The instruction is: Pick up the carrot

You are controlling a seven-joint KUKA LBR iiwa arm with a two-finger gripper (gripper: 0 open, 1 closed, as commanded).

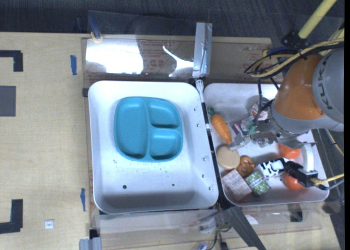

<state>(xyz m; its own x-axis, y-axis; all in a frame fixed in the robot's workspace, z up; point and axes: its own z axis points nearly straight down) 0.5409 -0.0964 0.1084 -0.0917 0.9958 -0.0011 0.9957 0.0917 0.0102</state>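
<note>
From above, the small orange tapered carrot [221,127] lies in the right shallow white plastic bin [229,91], near its left wall, its long axis running from upper left to lower right. The grey gripper [257,131] is just right of it, apart; its state I cannot tell. A smooth blue compartment tray [147,128] sits in the left white bin [104,150], on the pale wooden counter [41,134].

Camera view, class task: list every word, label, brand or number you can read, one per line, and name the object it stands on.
"KU": large dark letters on the grey arm, cut off at the frame edge.
White marks on the black packet: too blurred to read.
Printing on the small box and the green packet: too small to read.
Reddish print on the clear panel: illegible.
</note>
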